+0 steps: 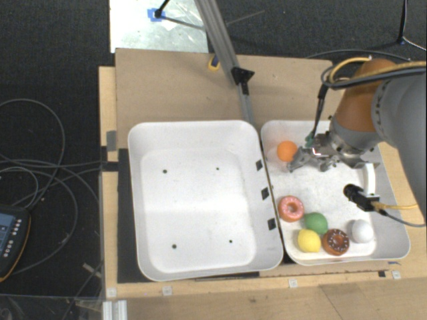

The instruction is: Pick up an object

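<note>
- Two white bins sit side by side; the left bin (200,199) lies well left of the claw.
- Orange ball (287,151) rests in the right bin (393,242), just left of the claw, apart from it.
- Pink donut (291,209), yellow ball (309,241) and green ball (316,222) cluster below the claw, toward the near rim.
- Claw (313,157) hangs low over the right bin's far end; whether its fingers are spread or pinched, I cannot tell, and nothing shows between them.
- Chocolate donut (335,242) and white ball (361,231) sit below and right of the claw.
</note>
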Action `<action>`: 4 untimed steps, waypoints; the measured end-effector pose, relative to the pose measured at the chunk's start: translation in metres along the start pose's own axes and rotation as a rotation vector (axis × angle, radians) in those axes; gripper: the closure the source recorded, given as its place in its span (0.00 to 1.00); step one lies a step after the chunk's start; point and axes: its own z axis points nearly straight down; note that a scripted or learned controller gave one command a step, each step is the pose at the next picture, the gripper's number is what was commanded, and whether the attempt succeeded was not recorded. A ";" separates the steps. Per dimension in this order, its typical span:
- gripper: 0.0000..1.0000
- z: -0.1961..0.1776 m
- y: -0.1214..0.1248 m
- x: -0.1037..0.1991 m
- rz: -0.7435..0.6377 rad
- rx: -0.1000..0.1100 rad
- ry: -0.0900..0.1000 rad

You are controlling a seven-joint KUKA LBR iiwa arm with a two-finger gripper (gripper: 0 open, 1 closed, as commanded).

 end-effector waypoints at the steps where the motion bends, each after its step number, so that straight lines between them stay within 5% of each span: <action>1: 1.00 -0.014 0.002 -0.001 0.000 -0.006 0.000; 3: 1.00 -0.136 -0.002 -0.003 -0.002 -0.011 -0.002; 4: 1.00 -0.126 -0.001 -0.003 -0.002 -0.005 -0.002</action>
